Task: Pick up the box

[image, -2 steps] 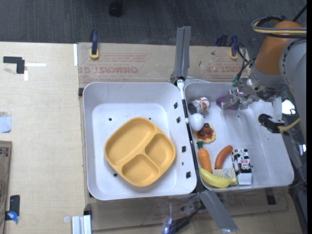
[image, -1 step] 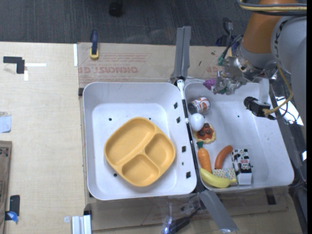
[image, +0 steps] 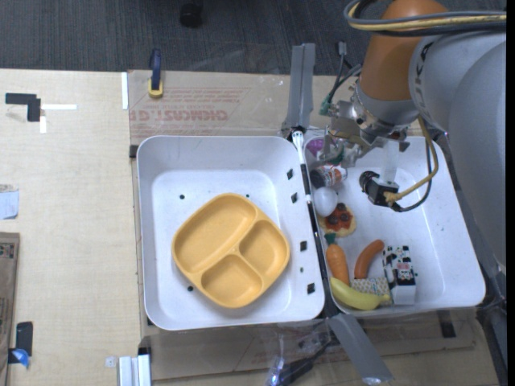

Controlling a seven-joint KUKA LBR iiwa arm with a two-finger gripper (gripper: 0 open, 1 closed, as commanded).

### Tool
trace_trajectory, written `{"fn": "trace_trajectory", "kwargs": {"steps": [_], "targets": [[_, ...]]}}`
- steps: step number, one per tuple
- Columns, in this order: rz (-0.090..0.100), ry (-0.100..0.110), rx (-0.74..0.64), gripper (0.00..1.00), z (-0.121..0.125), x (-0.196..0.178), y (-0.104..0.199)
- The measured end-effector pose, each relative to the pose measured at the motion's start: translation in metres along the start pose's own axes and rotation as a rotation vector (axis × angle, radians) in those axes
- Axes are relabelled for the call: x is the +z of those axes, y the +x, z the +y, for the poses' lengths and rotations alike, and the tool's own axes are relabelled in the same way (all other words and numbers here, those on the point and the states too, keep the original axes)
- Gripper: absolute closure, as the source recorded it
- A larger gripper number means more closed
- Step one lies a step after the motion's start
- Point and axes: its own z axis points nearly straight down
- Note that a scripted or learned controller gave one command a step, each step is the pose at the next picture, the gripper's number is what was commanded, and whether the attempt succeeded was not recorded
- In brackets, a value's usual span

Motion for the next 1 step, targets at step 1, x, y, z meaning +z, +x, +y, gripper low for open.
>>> {"fn": "trace_trajectory", "kwargs": {"steps": [1], "targets": [[-0.001, 0.001, 0.001, 1.00, -0.0222, 0.0042, 0.0749]]}}
